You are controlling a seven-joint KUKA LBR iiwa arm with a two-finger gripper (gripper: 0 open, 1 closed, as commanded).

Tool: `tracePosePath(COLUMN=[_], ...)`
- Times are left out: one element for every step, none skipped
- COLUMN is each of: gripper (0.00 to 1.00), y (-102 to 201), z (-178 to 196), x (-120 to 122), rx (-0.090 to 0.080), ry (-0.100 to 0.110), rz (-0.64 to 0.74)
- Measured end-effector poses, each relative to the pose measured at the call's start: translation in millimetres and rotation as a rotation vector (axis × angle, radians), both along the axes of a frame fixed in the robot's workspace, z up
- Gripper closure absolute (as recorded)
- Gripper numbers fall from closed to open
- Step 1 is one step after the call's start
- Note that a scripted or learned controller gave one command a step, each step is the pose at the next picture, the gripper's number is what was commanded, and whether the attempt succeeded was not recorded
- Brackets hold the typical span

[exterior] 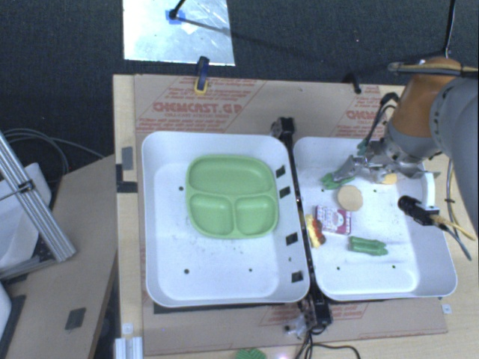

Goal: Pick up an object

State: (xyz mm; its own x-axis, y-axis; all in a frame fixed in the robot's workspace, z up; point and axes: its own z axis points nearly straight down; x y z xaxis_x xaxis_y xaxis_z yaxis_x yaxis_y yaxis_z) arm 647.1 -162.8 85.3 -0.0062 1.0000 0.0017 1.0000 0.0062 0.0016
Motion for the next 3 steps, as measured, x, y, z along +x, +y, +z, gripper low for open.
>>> tracePosePath(gripper=[0.00,0.00,0.00], y=[-9.1,13.8,27.2], z=[90.5,51.2,-3.9], x=[24.4,-57.3,-25.2], rx=[-0.005,0.001,-0.002], ry=[-0.010,0.009,0.001], rz=[-0.001,-0.007,-0.001])
